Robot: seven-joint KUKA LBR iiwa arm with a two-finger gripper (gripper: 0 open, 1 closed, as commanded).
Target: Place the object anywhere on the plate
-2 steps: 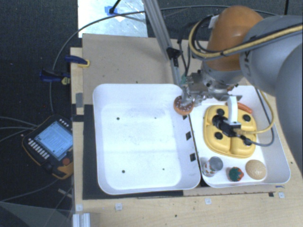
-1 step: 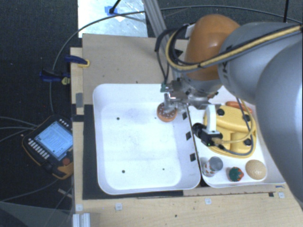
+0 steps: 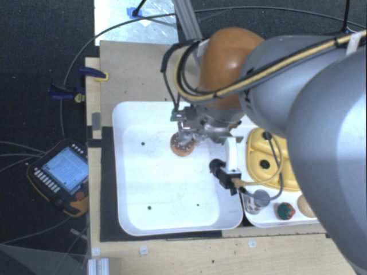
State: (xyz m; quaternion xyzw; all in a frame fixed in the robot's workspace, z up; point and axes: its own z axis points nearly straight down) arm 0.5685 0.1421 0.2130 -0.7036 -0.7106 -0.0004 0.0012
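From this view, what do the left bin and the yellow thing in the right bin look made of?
Left bin: likely moulded plastic, matte white, with rounded corners and a smooth, scuffed floor. Yellow thing: probably glossy plastic, with bright highlights on its curves; partly hidden by the arm, so I can't be sure.

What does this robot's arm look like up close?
The arm is thick, rounded and grey, with an orange dome-shaped band above the wrist. Black and yellow cables run along it and loop round the band. The gripper below is small, metallic and silver-grey.
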